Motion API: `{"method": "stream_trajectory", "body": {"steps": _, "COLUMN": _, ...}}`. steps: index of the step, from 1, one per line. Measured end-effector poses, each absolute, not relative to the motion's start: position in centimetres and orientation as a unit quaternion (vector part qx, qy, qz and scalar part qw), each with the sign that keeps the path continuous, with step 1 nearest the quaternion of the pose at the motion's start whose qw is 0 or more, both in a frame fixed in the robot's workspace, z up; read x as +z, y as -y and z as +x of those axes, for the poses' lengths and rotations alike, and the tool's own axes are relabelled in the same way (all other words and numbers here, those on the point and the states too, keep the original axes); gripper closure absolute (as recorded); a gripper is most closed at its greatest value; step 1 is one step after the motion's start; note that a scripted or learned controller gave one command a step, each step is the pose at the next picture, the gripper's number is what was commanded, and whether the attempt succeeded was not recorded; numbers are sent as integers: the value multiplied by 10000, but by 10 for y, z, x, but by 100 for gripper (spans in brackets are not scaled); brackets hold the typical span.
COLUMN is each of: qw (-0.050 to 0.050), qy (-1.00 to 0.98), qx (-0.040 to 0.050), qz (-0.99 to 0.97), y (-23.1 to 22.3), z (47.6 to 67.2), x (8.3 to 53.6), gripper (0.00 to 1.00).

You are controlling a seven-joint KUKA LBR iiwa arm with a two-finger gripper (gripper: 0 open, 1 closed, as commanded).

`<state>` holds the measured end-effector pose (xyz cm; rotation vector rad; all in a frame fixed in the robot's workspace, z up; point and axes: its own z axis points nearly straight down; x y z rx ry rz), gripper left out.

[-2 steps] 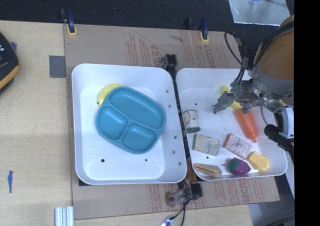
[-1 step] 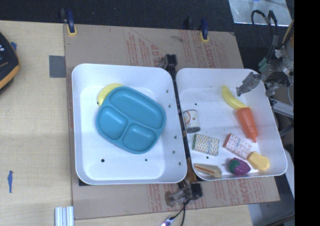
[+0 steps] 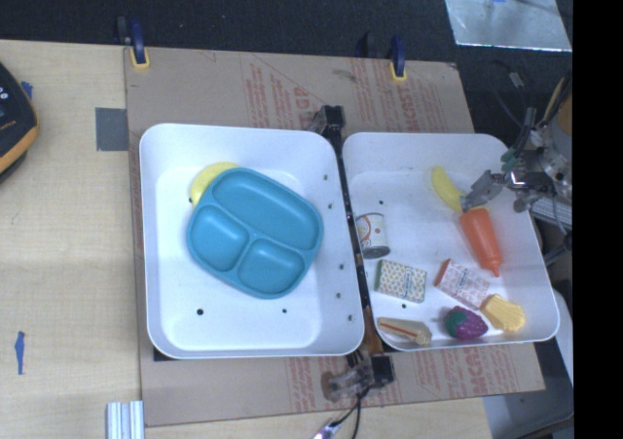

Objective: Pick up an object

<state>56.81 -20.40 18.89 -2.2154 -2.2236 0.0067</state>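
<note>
Camera view: claw (image 3: 501, 192) over the upper right part of the right bin (image 3: 409, 150), close to that bin's right rim, with the grey wrist behind it toward the view's right edge. Cannot tell whether apart or together; nothing seen clamped in it.

Just to view-left of the claw, a small yellow piece (image 3: 446, 189), lying slantwise on the bin floor, near the claw tip but apart from it. Directly below the claw in the view, an orange carrot (image 3: 481, 239), lying on its side, thin end up toward the claw, not touching it. Further below, toward the near rim: a pink-and-white packet (image 3: 461, 283), a yellow wedge (image 3: 503, 312) and a purple lump (image 3: 465, 323), the wedge and the lump just beside each other. Below and well to view-left of the claw: a patterned card (image 3: 401, 280) lying flat, a small can (image 3: 372, 233) on its side against the bin's left wall, and a hot dog (image 3: 404, 331) near the lower left corner.

Well apart from the claw, to view-left across the divide between bins: the left bin (image 3: 161, 262), holding a blue plate (image 3: 255, 231) with three compartments, tilted, resting on a yellow disc (image 3: 212, 177) that peeks out at its upper left. Both bins on a cardboard sheet (image 3: 253, 87), held by two blue clamps (image 3: 137, 43) along the far edge.
</note>
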Motion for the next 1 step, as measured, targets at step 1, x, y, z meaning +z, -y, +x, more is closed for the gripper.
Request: {"method": "stream_trajectory", "body": {"steps": 1, "qw": 21, "qy": 7088, "qx": 22, "qz": -7054, "y": 211, "z": 576, "x": 91, "gripper": 0}}
